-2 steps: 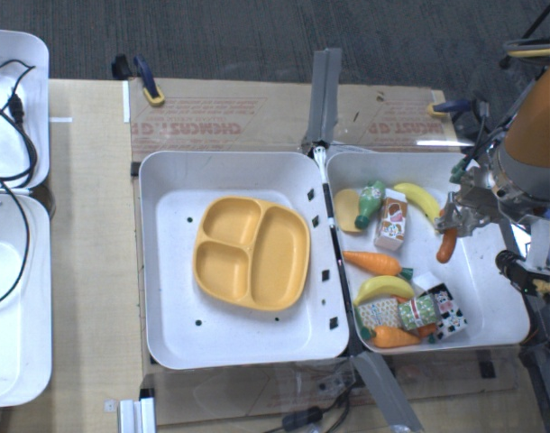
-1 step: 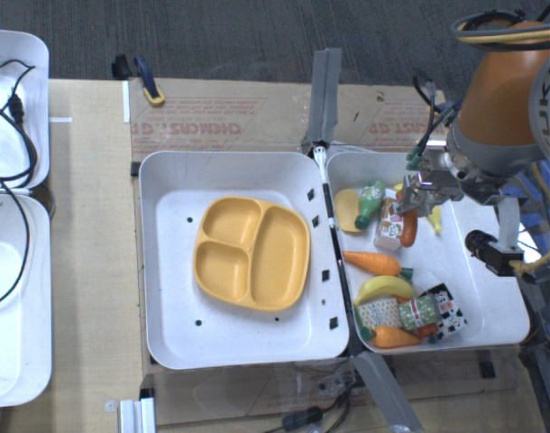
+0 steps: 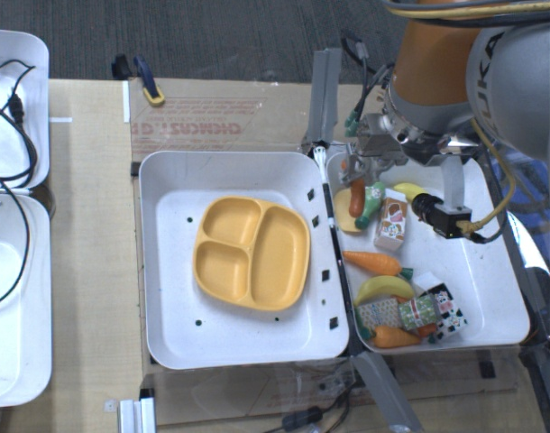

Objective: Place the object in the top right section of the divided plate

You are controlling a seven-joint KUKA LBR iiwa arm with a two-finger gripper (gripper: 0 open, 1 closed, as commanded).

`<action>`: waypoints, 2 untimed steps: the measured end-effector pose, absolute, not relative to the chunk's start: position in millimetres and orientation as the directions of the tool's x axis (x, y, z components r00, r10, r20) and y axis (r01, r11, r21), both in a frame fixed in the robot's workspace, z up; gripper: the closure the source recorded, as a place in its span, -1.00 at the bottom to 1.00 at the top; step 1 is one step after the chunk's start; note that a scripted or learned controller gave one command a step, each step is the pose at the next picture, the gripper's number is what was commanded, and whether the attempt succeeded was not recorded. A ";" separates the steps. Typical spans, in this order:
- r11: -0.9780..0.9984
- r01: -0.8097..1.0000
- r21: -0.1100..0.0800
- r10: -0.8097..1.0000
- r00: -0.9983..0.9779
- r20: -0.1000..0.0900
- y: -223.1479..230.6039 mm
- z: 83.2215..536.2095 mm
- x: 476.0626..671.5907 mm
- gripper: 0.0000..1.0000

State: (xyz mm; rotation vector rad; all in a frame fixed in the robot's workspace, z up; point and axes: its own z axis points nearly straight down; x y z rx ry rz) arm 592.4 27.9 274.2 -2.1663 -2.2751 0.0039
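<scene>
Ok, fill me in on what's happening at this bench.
The arm has its gripper down at the far end of the right bin, over a pile of toy food: a carrot, a banana and small cartons. The yellow divided plate sits in the left bin with nothing in its sections.

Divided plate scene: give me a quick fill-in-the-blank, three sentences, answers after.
1. The divided plate is coloured ____.
2. The divided plate lies in the ____ bin.
3. The gripper is above the ____ bin, which holds a carrot and a banana.

Answers: yellow; left; right
</scene>
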 end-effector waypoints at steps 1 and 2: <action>0.170 0.985 -0.003 0.985 -0.170 -0.002 97.2 248.1 646.8 1.00; 0.207 0.978 -0.003 0.978 -0.207 -0.002 170.6 236.9 554.9 1.00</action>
